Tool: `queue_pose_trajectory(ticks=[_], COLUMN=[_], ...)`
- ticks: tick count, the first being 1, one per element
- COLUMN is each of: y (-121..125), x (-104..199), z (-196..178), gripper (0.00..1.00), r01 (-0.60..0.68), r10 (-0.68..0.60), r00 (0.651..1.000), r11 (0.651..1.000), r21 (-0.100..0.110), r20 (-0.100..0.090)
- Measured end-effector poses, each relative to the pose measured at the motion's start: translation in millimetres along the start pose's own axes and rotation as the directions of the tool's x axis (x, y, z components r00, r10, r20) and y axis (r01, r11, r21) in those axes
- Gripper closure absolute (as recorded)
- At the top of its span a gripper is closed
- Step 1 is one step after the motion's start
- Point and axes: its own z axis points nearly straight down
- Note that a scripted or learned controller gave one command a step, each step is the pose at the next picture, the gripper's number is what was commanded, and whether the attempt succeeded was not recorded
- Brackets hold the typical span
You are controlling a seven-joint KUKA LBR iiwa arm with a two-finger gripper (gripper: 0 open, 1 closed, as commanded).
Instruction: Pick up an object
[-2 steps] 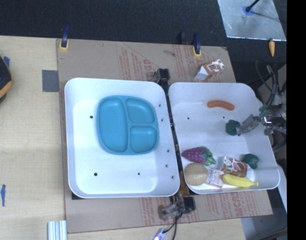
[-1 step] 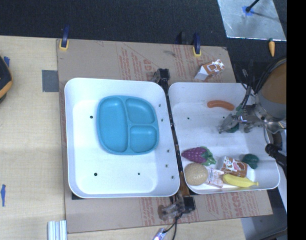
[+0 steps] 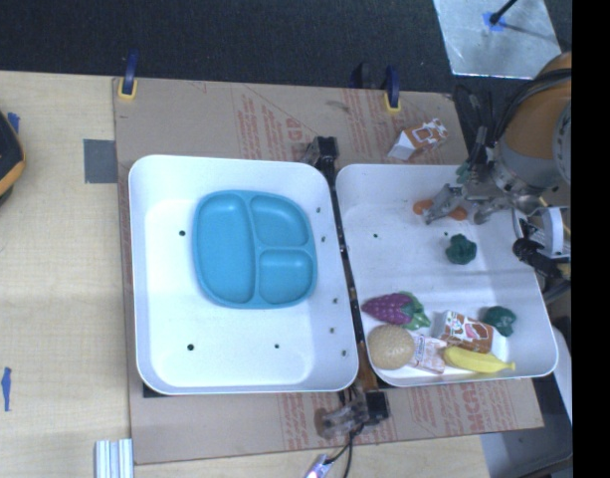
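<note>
While the pincer (image 3: 462,205) hangs low over the right bin (image 3: 384,182) near its far edge, fingers spread with nothing between them, orange piece (image 3: 424,207) just beside it, dark green toy (image 3: 461,250) nearby, blue divided plate (image 3: 255,248) in left bin (image 3: 155,267).

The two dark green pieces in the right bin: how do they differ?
The upper green piece lies alone on bare bin floor, just below the hand; the lower green piece sits near the bin's right wall, close beside the small carton. The upper one looks slightly larger and rounder; the lower one looks flatter. Both are dark green, small, and lie in the right bin.
</note>
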Motion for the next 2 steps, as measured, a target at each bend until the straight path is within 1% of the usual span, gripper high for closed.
queue_pose_trajectory(ticks=[1, 2], y=[-35.7, -35.3], x=[-0.1, -0.6], z=[0.2, -10.6], gripper=[0.00, 1.00], r01=[0.001, 0.003], r10=[-0.001, -0.003], r00=[1.000, 1.000], r11=[1.000, 1.000], r21=[0.002, 0.002], r20=[0.001, 0.001])
